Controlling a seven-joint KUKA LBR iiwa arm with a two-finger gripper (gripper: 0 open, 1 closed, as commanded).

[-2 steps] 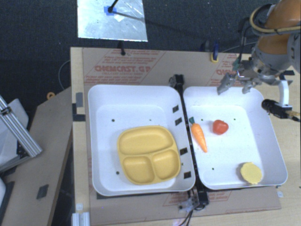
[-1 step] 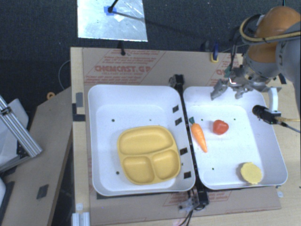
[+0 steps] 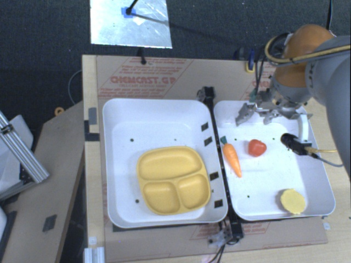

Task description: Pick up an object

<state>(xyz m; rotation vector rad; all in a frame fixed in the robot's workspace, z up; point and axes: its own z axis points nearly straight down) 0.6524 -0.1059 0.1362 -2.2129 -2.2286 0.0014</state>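
Arm (image 3: 329,70) sliced off at the right edge, claw (image 3: 258,111) too small and murky to read.

Only wrist and orange band in shot, the rest gone past the right border. Fingers up by the far rim of the right bin (image 3: 318,201), grip impossible to make out at this size. Far-right corner of that bin tucked under the wrist. Small green end on the carrot (image 3: 232,159), too tiny to name. Red piece (image 3: 256,147) beside it, kind unclear. Round yellow item (image 3: 293,201) in the near corner, equally hard to identify. Metal frame (image 3: 19,152) chopped by the left edge. Lettering on the worktop (image 3: 148,78) blurred, partly covered by the left bin (image 3: 118,147).
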